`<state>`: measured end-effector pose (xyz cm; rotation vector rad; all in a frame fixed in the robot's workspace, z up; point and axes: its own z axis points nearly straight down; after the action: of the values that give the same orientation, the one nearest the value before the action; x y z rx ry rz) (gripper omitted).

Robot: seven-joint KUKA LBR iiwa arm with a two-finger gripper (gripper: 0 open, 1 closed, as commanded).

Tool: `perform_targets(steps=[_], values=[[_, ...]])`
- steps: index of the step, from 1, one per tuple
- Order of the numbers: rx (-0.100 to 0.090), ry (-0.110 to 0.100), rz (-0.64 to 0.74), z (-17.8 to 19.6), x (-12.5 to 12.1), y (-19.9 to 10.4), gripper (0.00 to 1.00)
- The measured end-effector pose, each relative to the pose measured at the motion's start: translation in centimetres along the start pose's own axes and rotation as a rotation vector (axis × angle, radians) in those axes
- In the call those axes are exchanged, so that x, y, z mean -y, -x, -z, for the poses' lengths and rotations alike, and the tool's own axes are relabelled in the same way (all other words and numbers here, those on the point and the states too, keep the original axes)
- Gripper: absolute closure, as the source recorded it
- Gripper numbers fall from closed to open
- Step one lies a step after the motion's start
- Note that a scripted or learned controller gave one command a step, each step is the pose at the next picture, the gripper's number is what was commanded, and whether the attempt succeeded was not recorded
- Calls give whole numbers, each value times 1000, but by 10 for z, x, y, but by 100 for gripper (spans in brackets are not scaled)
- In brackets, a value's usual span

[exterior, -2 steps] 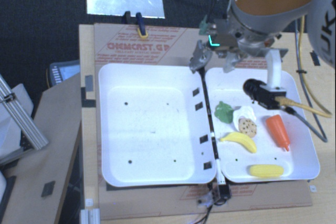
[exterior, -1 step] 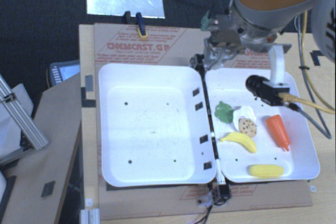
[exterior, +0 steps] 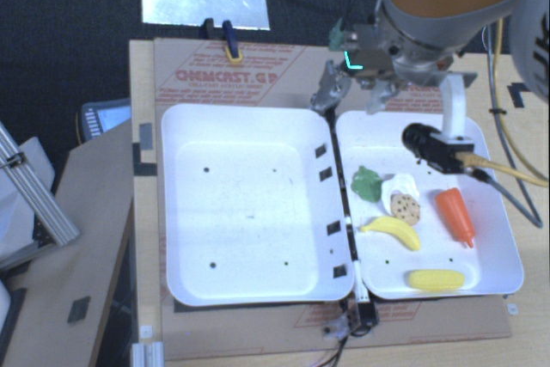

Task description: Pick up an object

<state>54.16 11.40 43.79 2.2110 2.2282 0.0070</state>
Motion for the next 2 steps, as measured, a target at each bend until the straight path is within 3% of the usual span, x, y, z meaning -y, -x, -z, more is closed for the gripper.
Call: perform_targets(steps=[1, 2], values=[[0, 2, 5, 11, -1, 0, 100], [0, 5, 10, 22, -1, 0, 100]])
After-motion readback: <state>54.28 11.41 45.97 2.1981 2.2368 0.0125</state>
